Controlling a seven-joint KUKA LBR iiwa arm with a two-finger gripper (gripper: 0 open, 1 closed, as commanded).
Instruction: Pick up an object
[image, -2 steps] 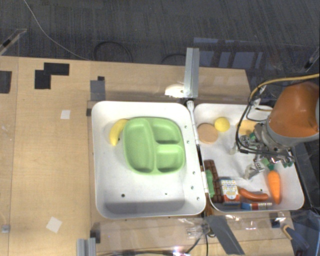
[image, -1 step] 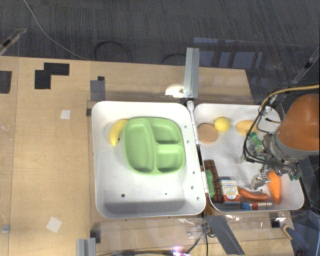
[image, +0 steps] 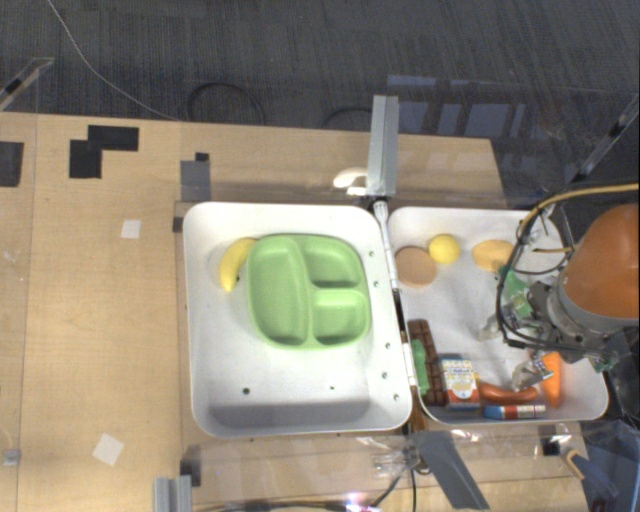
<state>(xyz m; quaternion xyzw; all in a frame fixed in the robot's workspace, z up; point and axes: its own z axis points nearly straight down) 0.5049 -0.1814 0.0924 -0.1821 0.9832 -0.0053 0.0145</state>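
Here gripper low in right bin, beside orange carrot; grip state unclear.

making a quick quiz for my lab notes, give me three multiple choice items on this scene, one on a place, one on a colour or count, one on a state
1. Where does the banana lie?
A. in the left bin, beside the green tray
B. in the right bin, by the lemon
C. on the bench outside the bins

2. How many compartments does the green tray have?
A. one
B. three
C. six

3. How does the green tray sit?
A. flat, open side up
B. on edge against the bin wall
C. upside down

Answers:
1. A, the banana touches the tray's left edge inside the left bin.
2. B, one long compartment on the left and two smaller ones on the right.
3. A, its compartments face the camera.
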